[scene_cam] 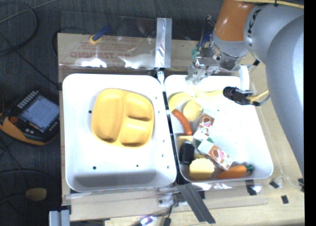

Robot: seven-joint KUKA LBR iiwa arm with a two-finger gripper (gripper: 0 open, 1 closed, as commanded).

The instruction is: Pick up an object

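The right bin (249, 136) holds several toy foods: a pale yellow round piece (191, 109), an orange sausage (182, 121), small printed cartons (213, 152), a black item (186, 152), a yellow wedge (201, 167) and an orange carrot (232, 171). My gripper (200, 73) hangs over the far left corner of that bin, above the pale yellow pieces. Nothing shows between its fingers.
The left bin (79, 170) carries a large yellow divided tray (122, 116). A clear plastic sheet (113, 47) lies behind the bins. A handheld controller (32, 116) rests on the floor at left. The grey arm (281, 37) fills the upper right.
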